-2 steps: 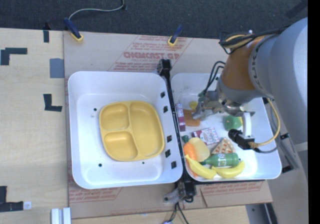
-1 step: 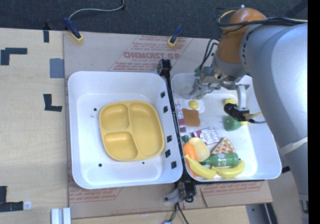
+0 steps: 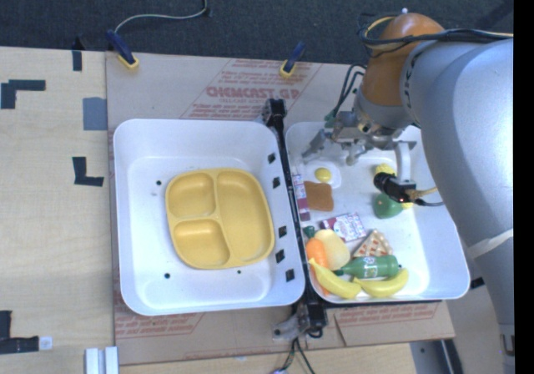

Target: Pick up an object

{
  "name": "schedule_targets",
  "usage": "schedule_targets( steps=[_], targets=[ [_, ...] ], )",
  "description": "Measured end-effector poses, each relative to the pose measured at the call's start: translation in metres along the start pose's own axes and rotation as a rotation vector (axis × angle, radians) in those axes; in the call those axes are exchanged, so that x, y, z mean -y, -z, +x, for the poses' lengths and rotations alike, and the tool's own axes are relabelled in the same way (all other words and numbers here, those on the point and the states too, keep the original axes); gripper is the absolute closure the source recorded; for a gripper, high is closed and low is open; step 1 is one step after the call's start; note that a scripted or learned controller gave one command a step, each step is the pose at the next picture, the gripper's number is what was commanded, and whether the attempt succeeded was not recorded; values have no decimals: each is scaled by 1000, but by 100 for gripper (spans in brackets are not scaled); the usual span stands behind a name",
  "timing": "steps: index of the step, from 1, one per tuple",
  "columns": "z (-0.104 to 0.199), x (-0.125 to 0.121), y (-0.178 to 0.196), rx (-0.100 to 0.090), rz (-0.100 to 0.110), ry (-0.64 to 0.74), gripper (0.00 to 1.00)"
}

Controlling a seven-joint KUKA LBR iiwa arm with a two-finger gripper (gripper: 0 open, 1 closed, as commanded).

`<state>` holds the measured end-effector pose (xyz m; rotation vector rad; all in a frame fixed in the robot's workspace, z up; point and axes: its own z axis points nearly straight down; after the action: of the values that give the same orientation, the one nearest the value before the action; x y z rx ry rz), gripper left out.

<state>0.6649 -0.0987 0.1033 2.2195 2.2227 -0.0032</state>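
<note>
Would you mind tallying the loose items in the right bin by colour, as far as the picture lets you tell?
Yellow: 3, the bananas and a round fruit
Green: 2, a bottle and a rounded piece
Brown: 1, a flat slab
Orange: 1, a carrot-like piece
Mixed colours: 3, a fried egg, a pizza slice, a wrapper
Total: 10, though the pile overlaps

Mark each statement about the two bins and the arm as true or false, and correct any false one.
1. The yellow divided plate lies in the left bin. True.
2. The plate has two compartments. False: it has three.
3. The toy foods are piled in the right bin. True.
4. The bananas lie at the far end of the right bin. False: they lie at its near end.
5. The gripper is over the right bin's far end. True.
</note>
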Motion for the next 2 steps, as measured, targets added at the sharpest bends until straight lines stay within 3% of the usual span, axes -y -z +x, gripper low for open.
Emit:
schedule_targets(
  steps=[2],
  targets=[
    [3,-4,-18,1,-1,1,0]
  ],
)
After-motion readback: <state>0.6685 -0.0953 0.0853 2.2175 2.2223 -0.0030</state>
